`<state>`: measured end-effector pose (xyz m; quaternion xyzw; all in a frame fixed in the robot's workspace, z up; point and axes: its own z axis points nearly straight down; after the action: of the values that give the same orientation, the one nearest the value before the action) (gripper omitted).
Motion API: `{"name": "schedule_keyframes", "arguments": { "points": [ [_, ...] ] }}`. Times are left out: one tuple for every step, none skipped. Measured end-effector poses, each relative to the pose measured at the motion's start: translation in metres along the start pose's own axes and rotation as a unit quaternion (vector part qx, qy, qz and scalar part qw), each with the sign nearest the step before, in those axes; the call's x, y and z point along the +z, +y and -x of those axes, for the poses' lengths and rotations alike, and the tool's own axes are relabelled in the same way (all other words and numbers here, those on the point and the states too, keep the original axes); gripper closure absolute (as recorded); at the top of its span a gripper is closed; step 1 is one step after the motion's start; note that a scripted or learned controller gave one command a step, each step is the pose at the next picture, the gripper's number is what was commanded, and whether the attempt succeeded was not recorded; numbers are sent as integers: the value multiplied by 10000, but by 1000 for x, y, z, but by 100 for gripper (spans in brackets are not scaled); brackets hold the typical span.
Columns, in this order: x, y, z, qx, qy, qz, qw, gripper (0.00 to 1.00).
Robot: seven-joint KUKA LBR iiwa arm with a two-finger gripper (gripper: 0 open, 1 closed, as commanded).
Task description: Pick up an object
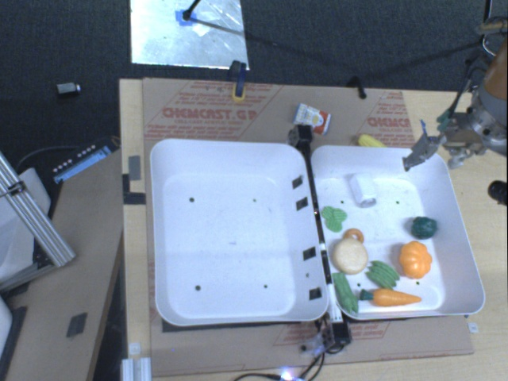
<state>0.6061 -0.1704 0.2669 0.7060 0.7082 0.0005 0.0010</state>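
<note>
Two shallow white bins sit side by side on the bench, and the arm (494, 94) reaches in from the right edge of the frame, upper right, its wrist above the far right corner of the right bin (468, 272). The gripper (435, 151) points down and leftward, its two grey fingers spread apart with nothing between them, the tips over the bin's upper rim.

The left bin (230, 228) is smooth moulded plastic with rounded corners. In the right bin lie toy foods: a small white cylinder (363, 190) near the top, a dark green knobbly ball (424, 227) by the right wall, a ribbed orange pumpkin (414, 259), a pale round onion-like bulb (349, 255), a carrot (394, 298) along the lower edge, and several green leafy pieces (334, 217) close to the left wall. A yellow piece (370, 141) lies on the cardboard just above the right bin.
</note>
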Motion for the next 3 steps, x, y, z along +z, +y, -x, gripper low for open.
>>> {"name": "schedule_keyframes", "arguments": {
  "points": [
    [-11,1,0,-20,-3,20,10000,100],
    [-203,11,-40,-31,-16,102,9999,100],
    [-208,-33,-63,-16,7,2,10000,100]
  ]
}}
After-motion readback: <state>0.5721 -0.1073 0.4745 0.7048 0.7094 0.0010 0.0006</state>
